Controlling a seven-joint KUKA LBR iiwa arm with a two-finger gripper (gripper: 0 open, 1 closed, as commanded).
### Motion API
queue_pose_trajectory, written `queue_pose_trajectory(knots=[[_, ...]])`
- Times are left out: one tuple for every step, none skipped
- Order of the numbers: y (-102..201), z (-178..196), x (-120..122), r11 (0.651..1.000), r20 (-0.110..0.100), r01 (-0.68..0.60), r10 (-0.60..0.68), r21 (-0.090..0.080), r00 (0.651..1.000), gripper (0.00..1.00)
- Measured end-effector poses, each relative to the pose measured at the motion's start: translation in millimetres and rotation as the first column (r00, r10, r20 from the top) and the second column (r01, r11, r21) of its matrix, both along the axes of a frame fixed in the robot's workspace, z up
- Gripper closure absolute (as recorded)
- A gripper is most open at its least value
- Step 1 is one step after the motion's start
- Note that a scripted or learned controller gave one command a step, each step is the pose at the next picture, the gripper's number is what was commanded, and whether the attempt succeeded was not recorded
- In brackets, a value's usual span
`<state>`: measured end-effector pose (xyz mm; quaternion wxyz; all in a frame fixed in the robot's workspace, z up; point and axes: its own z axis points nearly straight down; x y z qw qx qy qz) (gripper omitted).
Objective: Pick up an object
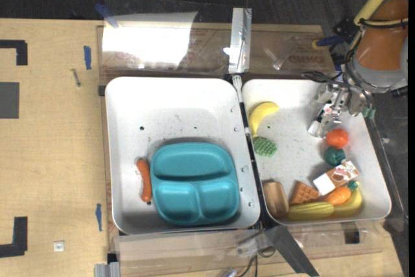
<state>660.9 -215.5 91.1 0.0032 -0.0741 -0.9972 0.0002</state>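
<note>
Pincer (326, 115) is hovering just above the tomato (336, 137) in the right bin (295, 97); its opening, I cannot tell.

No readable text anywhere; small carton (342, 174) in right bin (379, 168) carries print too blurred to read.

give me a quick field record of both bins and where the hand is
left bin: teal divided tray; orange hot dog beside the tray's left edge
right bin: yellow banana, green ridged piece, orange ball, dark green piece, pile of toy food at the near edge
hand: over the right bin's far right part, just above the orange ball
held: nothing visible
</note>
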Motion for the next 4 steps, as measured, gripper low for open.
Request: queue_pose_trajectory(knots=[[1.7, 15.2, 4.7, 1.0, 0.017, -0.002, 0.002, -0.002, 1.0, 1.0], [23.5, 146.0, -21.4, 0.995, 0.027, -0.096, 0.096, -0.007, 0.995, 1.0], [30.5, 180.6, -2.2, 0.981, 0.019, -0.192, 0.192, -0.005, 0.981, 1.0], [36.3, 213.1, 6.4, 0.979, 0.02, -0.202, 0.202, -0.005, 0.979, 1.0]])
